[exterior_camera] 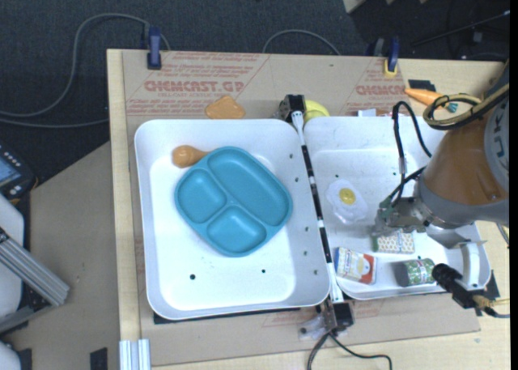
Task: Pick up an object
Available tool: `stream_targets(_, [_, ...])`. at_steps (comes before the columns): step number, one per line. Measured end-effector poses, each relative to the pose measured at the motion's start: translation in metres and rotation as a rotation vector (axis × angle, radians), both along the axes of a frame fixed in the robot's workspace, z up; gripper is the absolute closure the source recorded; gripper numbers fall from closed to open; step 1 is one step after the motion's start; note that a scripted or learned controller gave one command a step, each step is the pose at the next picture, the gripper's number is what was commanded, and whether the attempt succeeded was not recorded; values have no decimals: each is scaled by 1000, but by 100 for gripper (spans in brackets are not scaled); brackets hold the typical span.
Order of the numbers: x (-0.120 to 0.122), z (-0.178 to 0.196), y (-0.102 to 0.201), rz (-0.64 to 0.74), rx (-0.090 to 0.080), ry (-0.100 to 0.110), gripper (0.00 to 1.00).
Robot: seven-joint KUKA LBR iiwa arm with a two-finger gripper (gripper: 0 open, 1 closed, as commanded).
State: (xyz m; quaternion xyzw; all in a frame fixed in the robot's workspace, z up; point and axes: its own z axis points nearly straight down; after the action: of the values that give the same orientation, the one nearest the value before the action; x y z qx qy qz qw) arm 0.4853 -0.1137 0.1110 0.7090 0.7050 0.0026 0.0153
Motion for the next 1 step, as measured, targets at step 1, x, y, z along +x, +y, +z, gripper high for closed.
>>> stream_targets(1, [0,10,0,0,-1,-1,100])
